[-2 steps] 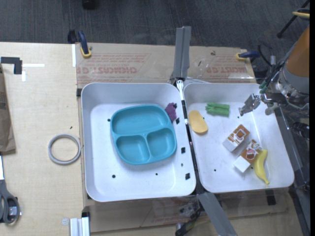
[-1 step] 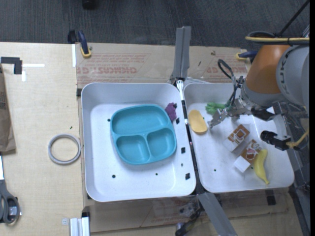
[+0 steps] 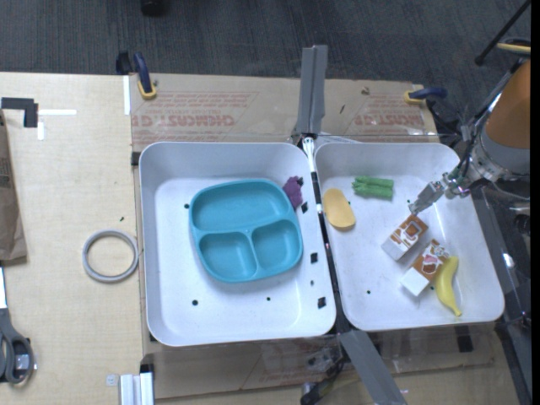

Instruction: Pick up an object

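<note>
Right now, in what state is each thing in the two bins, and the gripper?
Blue divided tray: flat in left bin.
Purple object: beside tray's rim.
Green object: lying flat.
Yellow-orange piece: lying flat.
Two cartons: lying down.
Banana: lying against carton.
Gripper: above right bin, holding nothing.

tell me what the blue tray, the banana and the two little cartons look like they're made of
Blue tray: likely moulded plastic, matte, uniform colour, rounded compartments.
Banana: probably plastic toy, smooth even yellow, though real fruit can't be ruled out.
Two cartons: seemingly printed cardboard, flat faces and sharp edges.
</note>
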`<state>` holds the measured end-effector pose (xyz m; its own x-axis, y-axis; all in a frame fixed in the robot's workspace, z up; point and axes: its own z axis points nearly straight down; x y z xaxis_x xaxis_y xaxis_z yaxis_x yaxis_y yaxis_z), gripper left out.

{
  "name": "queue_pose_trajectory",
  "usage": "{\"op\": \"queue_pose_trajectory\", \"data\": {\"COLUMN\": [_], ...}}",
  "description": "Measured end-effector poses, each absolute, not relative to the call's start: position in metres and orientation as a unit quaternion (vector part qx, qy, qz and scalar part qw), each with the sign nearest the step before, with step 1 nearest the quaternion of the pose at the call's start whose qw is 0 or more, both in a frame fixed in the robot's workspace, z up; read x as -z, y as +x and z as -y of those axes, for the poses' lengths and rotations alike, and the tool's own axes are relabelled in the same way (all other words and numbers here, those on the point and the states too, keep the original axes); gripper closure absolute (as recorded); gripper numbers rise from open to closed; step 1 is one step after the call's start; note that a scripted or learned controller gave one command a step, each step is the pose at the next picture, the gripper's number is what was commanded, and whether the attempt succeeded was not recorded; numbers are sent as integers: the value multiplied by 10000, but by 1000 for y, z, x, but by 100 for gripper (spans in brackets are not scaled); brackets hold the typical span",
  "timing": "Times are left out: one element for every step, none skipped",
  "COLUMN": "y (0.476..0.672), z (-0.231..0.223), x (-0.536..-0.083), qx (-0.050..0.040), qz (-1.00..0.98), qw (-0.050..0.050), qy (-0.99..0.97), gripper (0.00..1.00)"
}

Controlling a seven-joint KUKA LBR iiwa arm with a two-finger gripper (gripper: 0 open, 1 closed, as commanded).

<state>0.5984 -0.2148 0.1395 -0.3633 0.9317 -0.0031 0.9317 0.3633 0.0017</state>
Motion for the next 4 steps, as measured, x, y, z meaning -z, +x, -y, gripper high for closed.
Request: {"op": "queue_pose_trajectory", "data": {"y": [592,626,653,631], "z": [183,161,136,73], "x": [-92,-100,-92,-192], "qx": [-1,-5,-2,-2], "qz": [-8427,-9317,-9041,-9156], "qw": [4,25,16,15], "qy": [5384,3632,4273,4021], "gripper": [0,0,0,0]}}
